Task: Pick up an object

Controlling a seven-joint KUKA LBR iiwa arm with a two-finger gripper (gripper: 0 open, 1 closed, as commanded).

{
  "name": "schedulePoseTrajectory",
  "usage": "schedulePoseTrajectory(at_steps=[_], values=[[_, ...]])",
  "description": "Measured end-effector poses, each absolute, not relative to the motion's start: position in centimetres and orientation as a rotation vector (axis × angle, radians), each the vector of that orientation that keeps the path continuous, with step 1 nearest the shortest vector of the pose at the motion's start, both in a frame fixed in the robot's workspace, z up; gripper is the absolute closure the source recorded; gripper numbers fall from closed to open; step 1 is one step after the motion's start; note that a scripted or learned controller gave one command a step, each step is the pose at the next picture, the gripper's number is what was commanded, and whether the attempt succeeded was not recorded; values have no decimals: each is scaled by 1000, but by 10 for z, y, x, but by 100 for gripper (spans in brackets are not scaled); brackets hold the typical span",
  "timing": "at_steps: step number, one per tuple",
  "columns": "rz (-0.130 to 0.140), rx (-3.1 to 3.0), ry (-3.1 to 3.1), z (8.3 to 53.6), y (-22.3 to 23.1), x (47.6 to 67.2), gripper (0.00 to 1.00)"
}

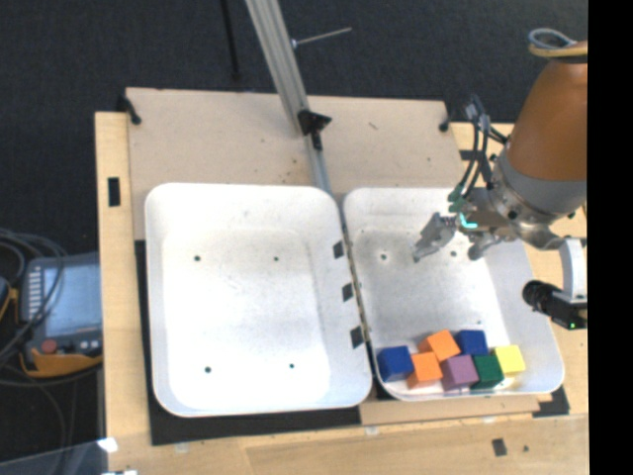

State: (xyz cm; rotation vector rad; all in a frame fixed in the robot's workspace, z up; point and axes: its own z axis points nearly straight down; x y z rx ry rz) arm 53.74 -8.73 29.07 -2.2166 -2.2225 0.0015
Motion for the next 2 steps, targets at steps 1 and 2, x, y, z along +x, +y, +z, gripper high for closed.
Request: schedulePoseTrajectory(at_steps=[1, 2], values=[[-3, -2223, -2221, 293, -88, 538, 0], [7, -2223, -2217, 239, -97, 544, 0]])
